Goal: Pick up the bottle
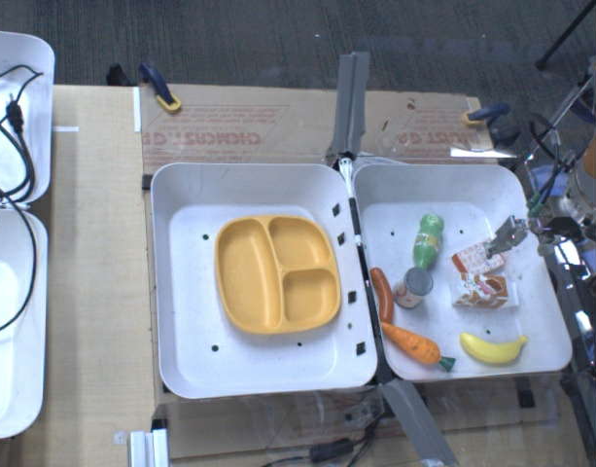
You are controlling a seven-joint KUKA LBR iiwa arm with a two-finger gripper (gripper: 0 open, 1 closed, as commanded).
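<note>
One green bottle (pixel 427 240), label unreadable, right bin (pixel 453 185)

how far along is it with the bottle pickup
Nothing looks done yet: the green bottle lies in the right bin, beside the can and clear of the gripper. In hand: the gripper sits low at the bin's right side, over the snack packet, to the bottle's right. Left: move across to the bottle, close on it and lift.
</note>
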